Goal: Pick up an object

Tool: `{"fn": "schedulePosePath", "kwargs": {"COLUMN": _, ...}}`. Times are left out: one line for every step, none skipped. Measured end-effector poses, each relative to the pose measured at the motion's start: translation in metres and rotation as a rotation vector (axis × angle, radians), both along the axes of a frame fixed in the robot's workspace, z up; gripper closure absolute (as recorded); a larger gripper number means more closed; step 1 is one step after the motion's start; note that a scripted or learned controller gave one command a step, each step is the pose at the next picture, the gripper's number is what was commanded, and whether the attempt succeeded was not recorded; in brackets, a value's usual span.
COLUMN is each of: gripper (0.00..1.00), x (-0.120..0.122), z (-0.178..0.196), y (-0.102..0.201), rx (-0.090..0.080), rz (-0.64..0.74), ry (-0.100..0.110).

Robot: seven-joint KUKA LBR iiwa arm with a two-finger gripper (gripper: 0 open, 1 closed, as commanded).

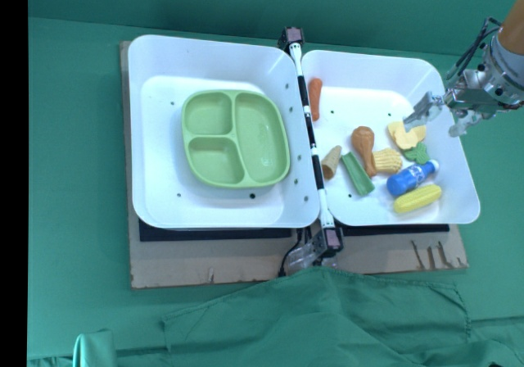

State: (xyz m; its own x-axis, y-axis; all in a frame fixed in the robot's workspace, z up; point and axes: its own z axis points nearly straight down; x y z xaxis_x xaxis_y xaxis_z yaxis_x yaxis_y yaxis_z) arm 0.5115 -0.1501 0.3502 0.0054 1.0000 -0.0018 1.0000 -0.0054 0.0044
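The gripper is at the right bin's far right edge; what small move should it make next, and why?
Probably a short move down and slightly toward the bin's middle. The gripper is above the rim of the right bin, holding nothing, and the nearest item, a yellow toy piece, lies just below and left of it in the camera view. That would bring the jaws over something to pick.

green-draped bench (74,152), brown cardboard sheet (205,271) under two white bins (155,70)
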Motion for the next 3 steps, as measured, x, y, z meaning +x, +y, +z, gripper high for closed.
{"fn": "schedulePosePath", "kwargs": {"gripper": 0.00, "x": 0.008, "z": -0.067, "y": 0.012, "rx": 0.002, "rz": 0.002, "ry": 0.007}}
{"fn": "schedulePosePath", "kwargs": {"gripper": 0.00, "x": 0.047, "z": -0.163, "y": 0.002, "rx": 0.000, "rz": 0.002, "ry": 0.006}}
{"fn": "schedulePosePath", "kwargs": {"gripper": 1.00, "x": 0.048, "z": -0.145, "y": 0.001, "rx": -0.003, "rz": -0.002, "ry": -0.006}}
